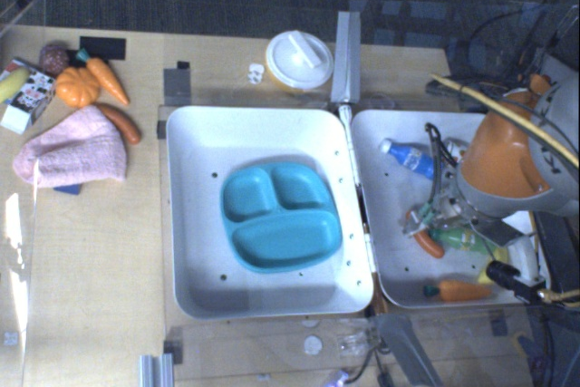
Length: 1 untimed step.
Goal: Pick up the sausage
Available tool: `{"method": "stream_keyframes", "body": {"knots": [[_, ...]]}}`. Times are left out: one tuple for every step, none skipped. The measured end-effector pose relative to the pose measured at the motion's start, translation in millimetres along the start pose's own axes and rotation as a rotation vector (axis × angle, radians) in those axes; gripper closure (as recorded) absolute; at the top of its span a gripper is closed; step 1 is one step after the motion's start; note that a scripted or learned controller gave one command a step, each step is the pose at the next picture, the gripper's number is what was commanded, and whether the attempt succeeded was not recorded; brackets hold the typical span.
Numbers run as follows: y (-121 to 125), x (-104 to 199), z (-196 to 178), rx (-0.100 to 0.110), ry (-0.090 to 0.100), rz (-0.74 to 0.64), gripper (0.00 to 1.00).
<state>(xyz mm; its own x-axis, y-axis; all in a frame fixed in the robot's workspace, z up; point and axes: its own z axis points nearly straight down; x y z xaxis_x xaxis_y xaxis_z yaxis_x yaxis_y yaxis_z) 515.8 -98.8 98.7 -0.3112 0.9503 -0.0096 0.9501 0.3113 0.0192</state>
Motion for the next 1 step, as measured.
{"method": "stream_keyframes", "body": {"knots": [[33.4, 38.5, -130.2, 0.021, 0.01, -0.001, 1.0]]}}
